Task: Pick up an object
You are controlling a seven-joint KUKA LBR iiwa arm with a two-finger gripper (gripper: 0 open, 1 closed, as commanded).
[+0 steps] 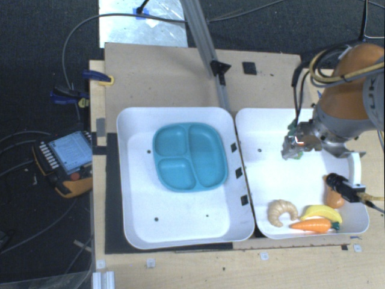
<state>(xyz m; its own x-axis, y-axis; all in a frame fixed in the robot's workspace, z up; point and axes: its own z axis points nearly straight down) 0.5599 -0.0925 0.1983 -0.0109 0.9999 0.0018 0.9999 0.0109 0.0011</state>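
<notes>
Reaching in from the right, the arm [352, 95] stands highest over the bench, its orange band bulging above the grey wrist. Its gripper [293, 148] points down over the right bin [264, 167], above a bare patch of white floor in the bin's far half. Seen from above like this, whether the gripper is spread or pressed together cannot be told.

The things to pick lie well apart from it, gathered along the near edge of the same bin. A croissant [282, 211] sits furthest left. Just beside it to the right lies a banana [322, 212], with a carrot [311, 225] touching its near side and lying along the bin's front wall. A small orange-brown object [332, 198] stands by the right wall (partly covered by a black piece in front of it, so its kind is unclear).

The left bin [129, 161] touches the right one along their shared rim. It holds a blue divided plate [190, 156], flat in its far half.

Beyond the bins, a grey pole [201, 29] slants across the bench's far side, and a handheld controller [66, 154] lies on the dark floor to the left.
</notes>
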